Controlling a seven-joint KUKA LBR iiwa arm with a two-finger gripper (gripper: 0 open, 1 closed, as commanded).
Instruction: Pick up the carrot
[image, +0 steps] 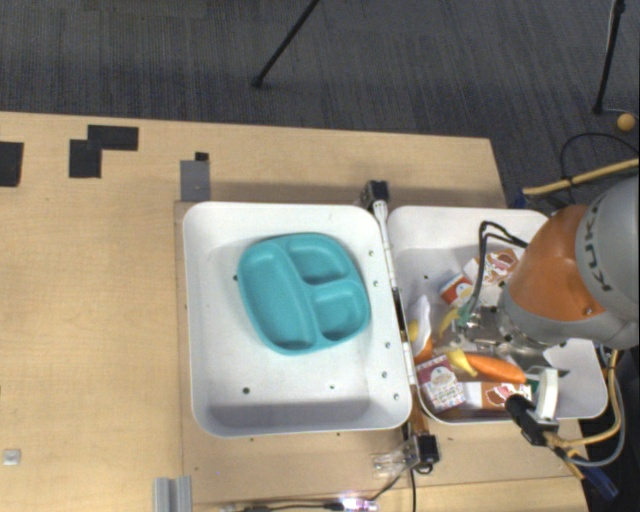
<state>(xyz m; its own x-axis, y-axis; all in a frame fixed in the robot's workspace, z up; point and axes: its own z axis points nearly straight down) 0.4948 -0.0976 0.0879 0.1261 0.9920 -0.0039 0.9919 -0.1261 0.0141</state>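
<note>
arm (575, 280), grey with an orange band, is reaching in from the right and hanging over the right bin (425, 232) of 2 shallow white bins on the wooden bench (90, 330). gripper (478, 325) is sitting low in the clutter near the middle of that bin, its body hiding most of its own tip, so how wide it is standing cannot be told from this slant. carrot (495, 367) is lying on its side just below the gripper, pointing roughly left to right, close to the bin's near wall; whether the gripper is touching it is unclear. yellow piece (457, 360) is lying against the carrot's left end, and a red and white packet (441, 383) is crowding in just beneath both. more red and white packets (458, 291) are lying above the gripper, toward the far side of the bin, partly under the arm. left bin (210, 390) is holding 1 teal divided plate (300, 292), sitting well apart from the carrot. black cables (500, 238) are looping off the arm above the right bin.
</note>
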